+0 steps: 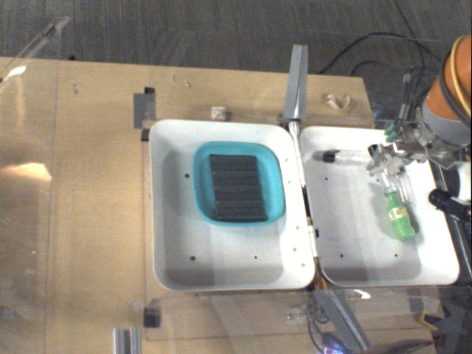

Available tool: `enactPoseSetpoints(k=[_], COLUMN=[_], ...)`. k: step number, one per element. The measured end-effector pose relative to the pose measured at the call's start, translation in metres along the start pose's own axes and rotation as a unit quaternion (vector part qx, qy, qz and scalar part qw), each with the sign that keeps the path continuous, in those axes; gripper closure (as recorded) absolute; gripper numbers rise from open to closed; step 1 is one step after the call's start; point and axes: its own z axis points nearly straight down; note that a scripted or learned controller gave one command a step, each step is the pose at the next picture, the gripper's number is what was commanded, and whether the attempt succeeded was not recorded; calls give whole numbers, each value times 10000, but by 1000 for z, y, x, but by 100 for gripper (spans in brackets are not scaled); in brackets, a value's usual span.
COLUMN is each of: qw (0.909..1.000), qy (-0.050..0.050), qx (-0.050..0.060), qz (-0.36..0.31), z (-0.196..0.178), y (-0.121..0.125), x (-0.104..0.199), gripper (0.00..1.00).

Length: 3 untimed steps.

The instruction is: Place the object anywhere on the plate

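Note:
A teal plate lies in the left bin, and a dark grey ribbed block rests on its middle. In the right bin a clear tube-like object with a green lower end lies lengthwise near the right wall. My gripper hangs over the upper right part of that bin, just above the object's clear top end. From this slanted view I cannot make out whether it touches the object.
A thin clear tube with a black cap lies along the far wall of the right bin, left of the gripper. A grey metal bar stands behind the seam between the bins. Cables run at the back right.

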Motion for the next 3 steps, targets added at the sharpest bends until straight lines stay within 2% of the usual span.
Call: enactPoseSetpoints(k=[1,2,3], qw=[9951,9950,9950], qy=[11,5,5], qx=[13,-19,-19], qz=[-993,-1000,-1001], z=[34,23,23], y=[-47,-45,-45], x=[69,69,69], gripper=[100,100,0])
